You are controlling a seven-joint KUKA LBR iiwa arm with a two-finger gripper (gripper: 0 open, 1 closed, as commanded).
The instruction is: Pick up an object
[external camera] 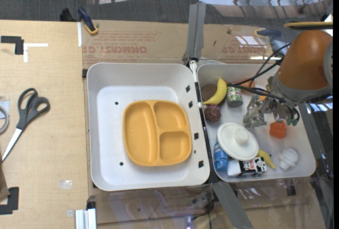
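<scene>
Camera view has the jaws (270, 112) low over the right bin (304, 169), toward its 2 o'clock part, hanging from the grey arm with its orange band (304, 61). Whether the jaws stand apart or together cannot be told: the metal parts blur into one another, and nothing shows between them. Just at 4 o'clock of the jaws lies a small orange-red object (277, 129), close beside them, though contact cannot be judged. At 7 o'clock of the jaws sits a white round lid with a knob (238, 140), near the bin's middle. At 9 o'clock stands a small green-topped jar (234, 96), with a yellow banana (216, 92) beside it and a dark brown round thing (213, 113) below the banana. Farther out, at 5 o'clock, a white lumpy object (289, 158) rests near the bin's lower right corner. Along the lower edge lie a blue bottle (220, 157) and a black-and-white box (253, 166).

The left bin (106, 116) holds a yellow divided plate (157, 132). On the bench (42, 169), at far 9 o'clock, lie scissors (24, 114).
</scene>
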